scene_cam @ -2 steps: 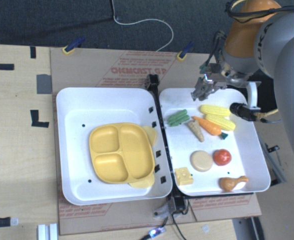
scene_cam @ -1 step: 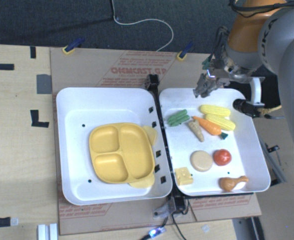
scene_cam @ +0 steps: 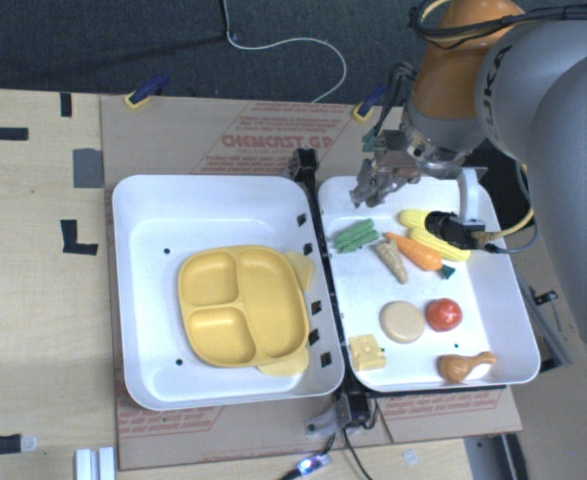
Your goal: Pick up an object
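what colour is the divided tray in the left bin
Pale yellow. The divided tray shows plainly in the camera view, lying in the left bin.

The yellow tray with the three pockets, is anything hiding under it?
A pale yellow flat piece pokes out from under the tray along its right and lower edges. The rest of that piece is covered.

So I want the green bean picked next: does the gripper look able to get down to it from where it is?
Probably yes. The gripper hangs over the right bin, just above the green bean. The bean lies near the divider, apart from the carrot, with nothing on top.
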Motion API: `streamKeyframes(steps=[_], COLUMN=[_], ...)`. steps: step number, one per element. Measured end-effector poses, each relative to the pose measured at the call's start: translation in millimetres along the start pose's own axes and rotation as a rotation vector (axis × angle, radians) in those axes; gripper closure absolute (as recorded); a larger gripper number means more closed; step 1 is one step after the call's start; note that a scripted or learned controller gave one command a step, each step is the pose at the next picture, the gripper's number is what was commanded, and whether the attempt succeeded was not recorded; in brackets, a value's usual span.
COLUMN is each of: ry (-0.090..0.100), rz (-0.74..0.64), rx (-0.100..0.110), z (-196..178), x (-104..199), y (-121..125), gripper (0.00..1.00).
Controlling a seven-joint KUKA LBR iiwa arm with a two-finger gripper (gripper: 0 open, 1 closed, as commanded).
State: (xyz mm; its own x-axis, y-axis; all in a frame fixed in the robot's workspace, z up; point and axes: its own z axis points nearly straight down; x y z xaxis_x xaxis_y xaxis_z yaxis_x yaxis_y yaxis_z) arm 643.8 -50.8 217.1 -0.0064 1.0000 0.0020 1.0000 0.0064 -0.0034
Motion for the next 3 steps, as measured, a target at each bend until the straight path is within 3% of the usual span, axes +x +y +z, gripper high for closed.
streamKeyframes(steps=[1,2,3], ry=[0.0,-0.001,-0.002], rz=[-0.001,0.001,0.004], rx=[-0.001,0.002,-0.004], z=[-11,4,-18], x=[54,96,95], y=[-14,-44,-41], gripper=[1.0,1.0,1.0])
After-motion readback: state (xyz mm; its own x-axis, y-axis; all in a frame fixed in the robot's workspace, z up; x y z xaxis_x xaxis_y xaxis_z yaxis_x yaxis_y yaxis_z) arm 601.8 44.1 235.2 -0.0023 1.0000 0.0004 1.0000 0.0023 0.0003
